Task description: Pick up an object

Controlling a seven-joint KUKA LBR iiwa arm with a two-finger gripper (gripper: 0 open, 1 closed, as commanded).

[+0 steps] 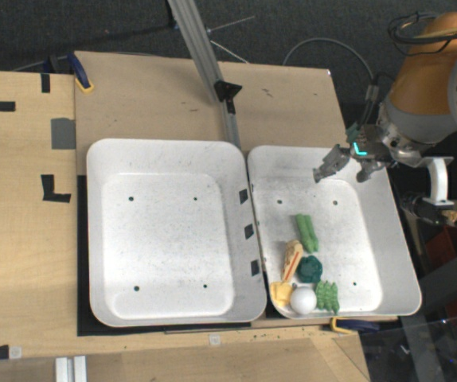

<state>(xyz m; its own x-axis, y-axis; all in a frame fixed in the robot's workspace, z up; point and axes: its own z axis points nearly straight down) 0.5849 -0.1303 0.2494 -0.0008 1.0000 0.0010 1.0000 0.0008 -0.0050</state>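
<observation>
My gripper (346,168) hangs over the far right part of the right bin (388,237), fingers spread open with nothing between them. The objects lie well below it in the view, in that bin's near half: a green ridged piece (306,232), a tan-orange piece (292,259), a dark teal round object (310,270), a yellow piece (280,294), a white ball (302,299) and a small green bumpy piece (327,296). They cluster toward the bin's near-left corner, touching one another.
The left bin (165,229) sits beside the right one, joined by black clips. A grey metal pole (201,46) slants down to the bins' far junction. The wooden bench surrounds both bins; a yellow clamp (81,74) sits at far left.
</observation>
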